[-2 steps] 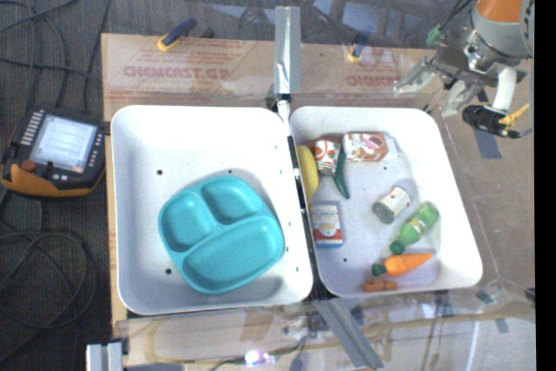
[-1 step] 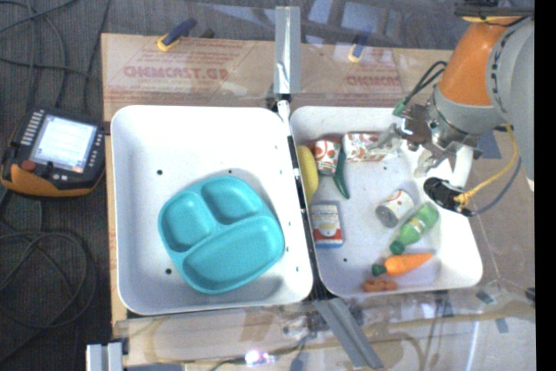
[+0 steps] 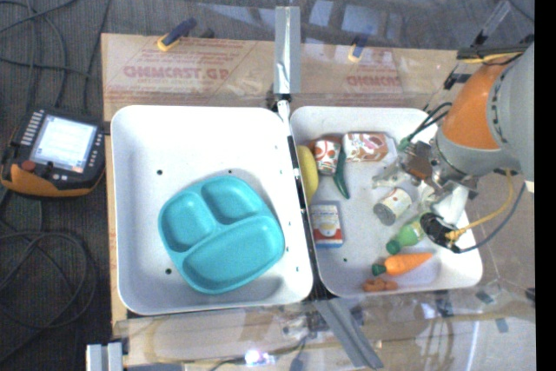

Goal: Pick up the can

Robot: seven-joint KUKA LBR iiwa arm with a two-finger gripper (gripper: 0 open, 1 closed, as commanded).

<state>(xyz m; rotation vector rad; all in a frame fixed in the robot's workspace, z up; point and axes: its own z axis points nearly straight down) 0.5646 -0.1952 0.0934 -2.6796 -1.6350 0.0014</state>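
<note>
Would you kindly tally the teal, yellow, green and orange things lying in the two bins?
Teal: 1, plate
Yellow: 1, banana
Green: 2, slim pod and rounded piece
Orange: 1, carrot
Total: 5

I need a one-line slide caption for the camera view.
The arm hangs over the right bin beside the can, carrot and banana nearby; a teal plate lies in the left bin.

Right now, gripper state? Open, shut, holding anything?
Gripper: cannot be told; it hangs over the right white bin, beside the small pale cylindrical can.
</note>
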